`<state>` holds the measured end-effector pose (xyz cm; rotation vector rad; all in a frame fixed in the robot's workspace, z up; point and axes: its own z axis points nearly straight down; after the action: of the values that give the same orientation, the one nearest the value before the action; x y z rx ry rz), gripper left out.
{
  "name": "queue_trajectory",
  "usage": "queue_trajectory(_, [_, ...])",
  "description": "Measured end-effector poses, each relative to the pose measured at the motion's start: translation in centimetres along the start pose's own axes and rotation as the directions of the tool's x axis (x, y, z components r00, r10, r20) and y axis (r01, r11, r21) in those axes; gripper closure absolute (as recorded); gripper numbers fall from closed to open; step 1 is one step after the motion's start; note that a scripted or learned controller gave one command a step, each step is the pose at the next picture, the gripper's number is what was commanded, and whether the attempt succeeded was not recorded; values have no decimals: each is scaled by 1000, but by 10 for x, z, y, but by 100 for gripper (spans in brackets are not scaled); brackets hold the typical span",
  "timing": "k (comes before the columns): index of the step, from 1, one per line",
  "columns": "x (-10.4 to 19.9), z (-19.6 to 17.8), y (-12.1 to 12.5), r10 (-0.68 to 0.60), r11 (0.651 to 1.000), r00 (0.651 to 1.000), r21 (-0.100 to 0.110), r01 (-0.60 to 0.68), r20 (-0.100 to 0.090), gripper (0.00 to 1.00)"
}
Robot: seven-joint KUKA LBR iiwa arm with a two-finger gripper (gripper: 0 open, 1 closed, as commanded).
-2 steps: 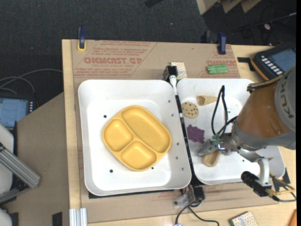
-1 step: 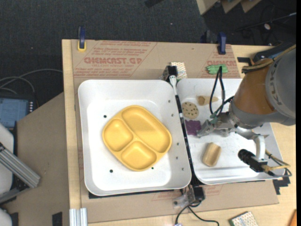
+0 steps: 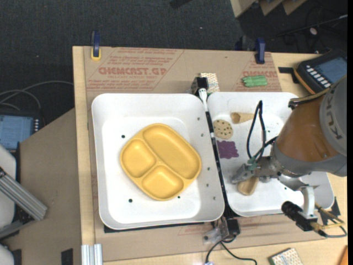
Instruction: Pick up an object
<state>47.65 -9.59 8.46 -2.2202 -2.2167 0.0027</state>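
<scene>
Gripper (image 3: 246,176) sits low in your right bin (image 3: 309,203), touching the tan object (image 3: 247,187); its opening can't be judged.

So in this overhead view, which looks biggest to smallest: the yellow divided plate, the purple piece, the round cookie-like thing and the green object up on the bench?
1. Yellow divided plate, by far the largest.
2. Purple piece.
3. Green object and round cookie-like thing look much alike in size; I won't rank them.
</scene>
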Motion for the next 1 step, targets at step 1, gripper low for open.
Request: queue_trajectory(1, [-2, 0, 51, -4, 1000, 1000, -9, 4, 4, 0])
